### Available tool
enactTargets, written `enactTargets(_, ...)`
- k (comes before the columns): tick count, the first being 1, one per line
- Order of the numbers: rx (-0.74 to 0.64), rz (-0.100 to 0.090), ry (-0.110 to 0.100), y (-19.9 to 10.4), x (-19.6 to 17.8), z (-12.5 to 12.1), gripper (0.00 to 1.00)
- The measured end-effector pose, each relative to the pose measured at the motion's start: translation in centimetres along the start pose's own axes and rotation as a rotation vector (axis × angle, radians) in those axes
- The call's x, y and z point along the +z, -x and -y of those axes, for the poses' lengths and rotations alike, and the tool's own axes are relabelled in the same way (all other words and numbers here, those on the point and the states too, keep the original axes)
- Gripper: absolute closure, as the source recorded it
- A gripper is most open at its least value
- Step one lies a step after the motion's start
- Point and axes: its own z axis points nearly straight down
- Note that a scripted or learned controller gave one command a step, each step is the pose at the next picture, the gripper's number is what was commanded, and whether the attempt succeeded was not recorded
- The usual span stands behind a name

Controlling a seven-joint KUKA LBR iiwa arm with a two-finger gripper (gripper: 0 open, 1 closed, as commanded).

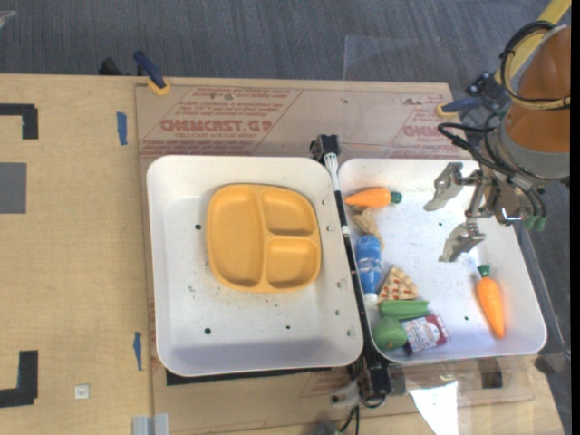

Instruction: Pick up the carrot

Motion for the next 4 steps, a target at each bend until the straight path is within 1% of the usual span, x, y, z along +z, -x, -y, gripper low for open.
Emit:
enactTargets(1, -0.127, -0.002, -0.002, -4.7, -0.8, 7.4, 0.0)
enactTargets(2, -0.353, 0.005, -0.003, -6.7, 15.0, 9.2, 0.0)
enactTargets(3, -0.172, 0.002, 0.001, -6.6, 15.8, 9.4, 0.0)
enactTargets(4, 0.121, 0.007, 0.0, -6.6, 15.8, 11.6, 0.0)
